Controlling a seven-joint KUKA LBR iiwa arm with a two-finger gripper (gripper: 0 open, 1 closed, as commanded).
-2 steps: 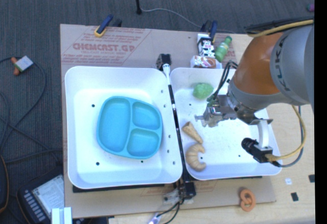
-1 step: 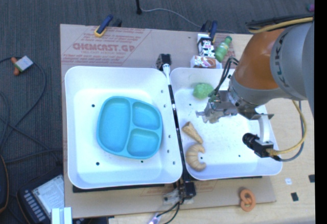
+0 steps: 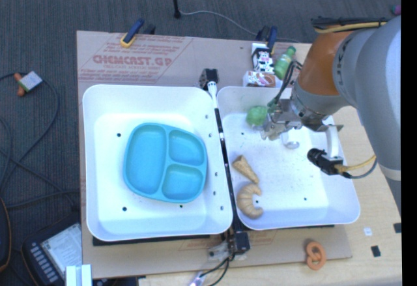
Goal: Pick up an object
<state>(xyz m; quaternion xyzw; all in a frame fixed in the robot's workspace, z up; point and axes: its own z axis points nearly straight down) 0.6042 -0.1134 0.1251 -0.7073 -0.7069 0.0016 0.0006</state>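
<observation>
Nearest, in the right bin [image 3: 339, 210]: croissant [image 3: 250, 200], then cone [image 3: 245, 168] slanting up-left. Farther back, green toy [image 3: 258, 114] just left of the hand [image 3: 277, 129], near touching, closest pick. Hand's opening: cannot tell. Blue tray [image 3: 164, 162] well apart, leftward.

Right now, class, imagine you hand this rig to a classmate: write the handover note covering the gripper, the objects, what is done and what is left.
Gripper: low in the right bin, near its far edge, beside the green object. I cannot tell if it grips anything.
Objects: the green object lies at the right bin's far left; the cone and croissant lie along its left side. The blue divided tray sits in the left bin.
Done: the arm has reached the green object.
Left: grip an object and lift it; nothing visibly lifted yet.
</observation>
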